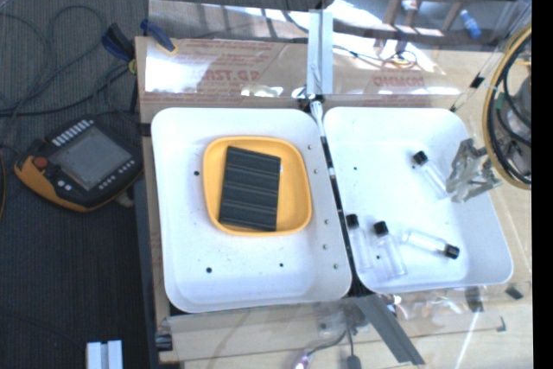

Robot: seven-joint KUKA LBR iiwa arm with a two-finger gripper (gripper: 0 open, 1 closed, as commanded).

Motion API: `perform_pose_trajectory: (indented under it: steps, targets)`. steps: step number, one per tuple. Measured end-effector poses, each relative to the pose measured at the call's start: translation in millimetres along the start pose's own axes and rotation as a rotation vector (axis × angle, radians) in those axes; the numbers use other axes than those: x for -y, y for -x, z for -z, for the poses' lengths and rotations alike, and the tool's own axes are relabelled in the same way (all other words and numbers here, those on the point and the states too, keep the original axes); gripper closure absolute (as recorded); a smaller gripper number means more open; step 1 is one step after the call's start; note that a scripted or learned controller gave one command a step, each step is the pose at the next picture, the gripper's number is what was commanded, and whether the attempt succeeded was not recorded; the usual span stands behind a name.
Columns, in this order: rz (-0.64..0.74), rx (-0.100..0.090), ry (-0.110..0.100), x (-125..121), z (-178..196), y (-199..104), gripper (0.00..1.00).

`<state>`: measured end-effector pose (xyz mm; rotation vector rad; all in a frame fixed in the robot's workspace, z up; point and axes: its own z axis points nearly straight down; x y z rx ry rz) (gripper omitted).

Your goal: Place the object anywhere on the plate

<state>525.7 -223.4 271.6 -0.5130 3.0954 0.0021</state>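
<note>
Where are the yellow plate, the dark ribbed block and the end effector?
yellow plate [296, 186], camera view, bare right rim.
dark ribbed block [251, 187], camera view, centre of top face.
end effector [464, 179], camera view, between fingertips.

Right bin [484, 268]: clear vials with black caps — one upper centre [425, 166], one lying at lower right [429, 244], two near the left wall [373, 242]. Teach pendant [79, 164] on dark carpet [69, 289], left of table; cables [60, 56] beside it.

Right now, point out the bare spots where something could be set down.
Left bin: bare floor below the yellow plate; the dark ridged block covers the plate's centre. Right bin: open upper-left. Crowded near the vials and gripper.
</note>
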Motion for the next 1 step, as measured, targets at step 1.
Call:
perform_pose_trajectory:
  steps: [1]
  targets:
    - [0.000, 0.000, 0.000, 0.1, 0.0, -0.1, 0.00]
